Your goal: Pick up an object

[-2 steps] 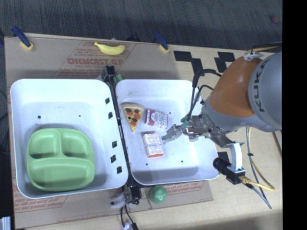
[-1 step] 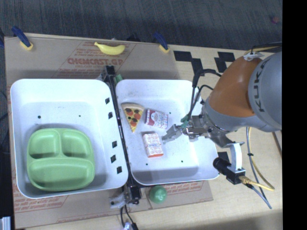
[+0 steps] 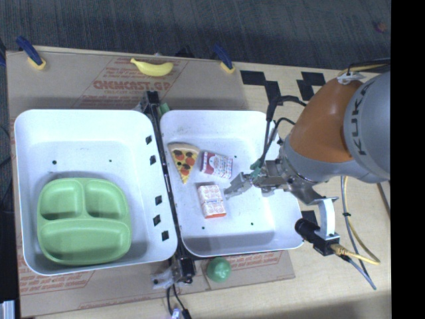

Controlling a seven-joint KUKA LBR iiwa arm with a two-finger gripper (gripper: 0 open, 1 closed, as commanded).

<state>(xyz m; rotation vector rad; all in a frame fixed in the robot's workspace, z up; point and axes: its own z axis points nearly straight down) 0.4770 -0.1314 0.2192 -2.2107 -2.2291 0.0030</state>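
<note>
The right bin (image 3: 265, 128) holds three objects. A pizza slice toy (image 3: 183, 161) lies at its left side, a red and white packet (image 3: 217, 165) sits beside it, and a pink wafer box (image 3: 212, 201) lies nearer the front. My gripper (image 3: 243, 179) hovers in the right half of this bin, just right of the packet and the box. It is open, with nothing between its fingers. The grey arm with its orange band (image 3: 325, 125) reaches in from the right and covers the bin's right rim.
The left bin (image 3: 40, 128) holds a green divided tray (image 3: 83, 219). A yellow banana (image 3: 152, 66) lies on the cardboard behind the bins. A green ball (image 3: 218, 268) sits in front of the right bin. Blue clamps (image 3: 30, 52) hold the cardboard's back edge.
</note>
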